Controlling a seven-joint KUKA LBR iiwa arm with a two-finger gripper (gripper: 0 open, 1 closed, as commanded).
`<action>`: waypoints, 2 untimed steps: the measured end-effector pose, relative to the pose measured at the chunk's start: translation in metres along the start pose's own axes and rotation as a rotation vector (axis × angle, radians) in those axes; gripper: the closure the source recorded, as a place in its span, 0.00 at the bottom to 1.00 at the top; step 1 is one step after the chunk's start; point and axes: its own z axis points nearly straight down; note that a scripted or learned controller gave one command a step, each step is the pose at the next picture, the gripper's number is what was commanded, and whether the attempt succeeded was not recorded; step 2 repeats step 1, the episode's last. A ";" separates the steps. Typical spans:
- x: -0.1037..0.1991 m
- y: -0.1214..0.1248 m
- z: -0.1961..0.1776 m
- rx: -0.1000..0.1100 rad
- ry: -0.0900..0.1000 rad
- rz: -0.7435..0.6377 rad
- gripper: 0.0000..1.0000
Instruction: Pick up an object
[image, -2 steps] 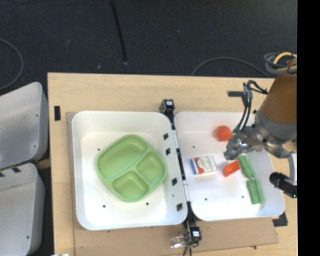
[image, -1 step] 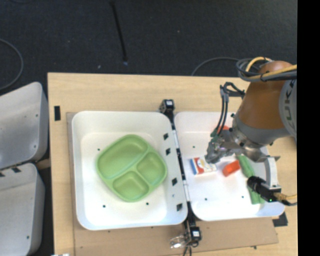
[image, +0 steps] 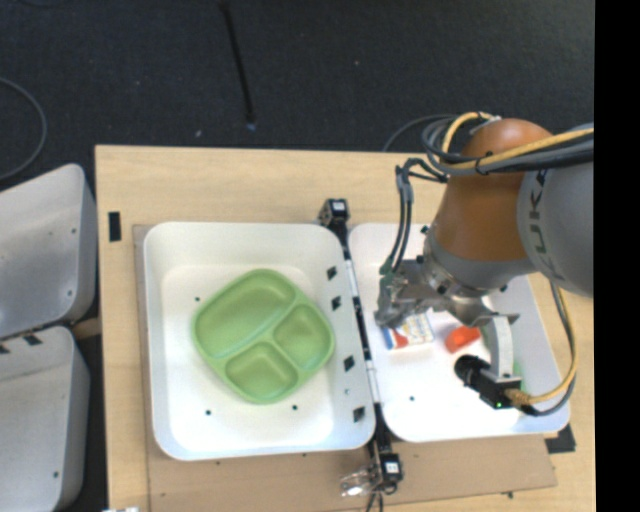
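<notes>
The small card (image: 418, 329), white with red and blue print, lies in the right bin (image: 440, 420), just below the end effector (image: 400, 305); whether that is wide or narrow I cannot tell. A straight descent centred on the card seems best. The green divided plate (image: 264, 336) sits in the left bin (image: 170, 420). An orange piece (image: 462, 338) lies just right of the card, and could crowd the grasp.

Light wood bench (image: 120, 300) carries two shallow white bins touching side by side. Left bin (image: 160, 400) sits near the bench's middle; right bin (image: 440, 420) is just right of the left bin, partly under the arm.
</notes>
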 end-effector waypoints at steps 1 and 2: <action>0.045 -0.009 0.000 0.003 0.000 0.001 1.00; 0.045 -0.009 0.000 0.003 0.000 0.001 1.00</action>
